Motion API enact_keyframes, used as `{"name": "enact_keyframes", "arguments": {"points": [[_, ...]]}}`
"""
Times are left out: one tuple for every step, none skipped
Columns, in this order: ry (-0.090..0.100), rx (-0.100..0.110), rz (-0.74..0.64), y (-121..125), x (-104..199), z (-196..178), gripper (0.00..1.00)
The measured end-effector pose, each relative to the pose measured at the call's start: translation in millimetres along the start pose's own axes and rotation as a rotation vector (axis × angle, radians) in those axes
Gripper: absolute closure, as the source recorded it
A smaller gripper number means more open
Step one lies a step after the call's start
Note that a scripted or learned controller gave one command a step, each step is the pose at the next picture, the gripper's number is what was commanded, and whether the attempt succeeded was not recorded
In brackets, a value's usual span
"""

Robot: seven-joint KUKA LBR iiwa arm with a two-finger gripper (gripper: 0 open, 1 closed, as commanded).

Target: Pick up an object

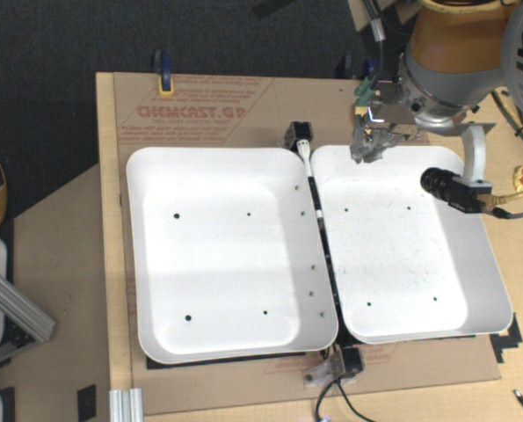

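Observation:
My gripper hangs over the far left corner of the right white bin, just above its rim. Above it rises the grey wrist with the orange band. I see nothing between the gripper's tips, and small dark specks dot the right bin's floor. The left white bin lies beside it, showing a few dark dots on its floor.
A black cylinder on a white bracket juts from the arm over the right bin's far right side. A black clip sits at the far end of the seam between the bins. A blue clamp holds the cardboard base.

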State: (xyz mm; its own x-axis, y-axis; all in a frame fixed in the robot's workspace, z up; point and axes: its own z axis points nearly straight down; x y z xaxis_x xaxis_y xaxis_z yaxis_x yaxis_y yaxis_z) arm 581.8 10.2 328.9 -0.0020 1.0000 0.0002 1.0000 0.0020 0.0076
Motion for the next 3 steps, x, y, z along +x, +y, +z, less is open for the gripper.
{"name": "enact_keyframes", "arguments": {"points": [[0.000, 0.003, 0.002, -5, -4, -9, 1.00], [-0.001, 0.006, 0.002, -2, -8, -6, 1.00], [0.000, 0.008, 0.001, -5, 3, -3, 1.00]]}}
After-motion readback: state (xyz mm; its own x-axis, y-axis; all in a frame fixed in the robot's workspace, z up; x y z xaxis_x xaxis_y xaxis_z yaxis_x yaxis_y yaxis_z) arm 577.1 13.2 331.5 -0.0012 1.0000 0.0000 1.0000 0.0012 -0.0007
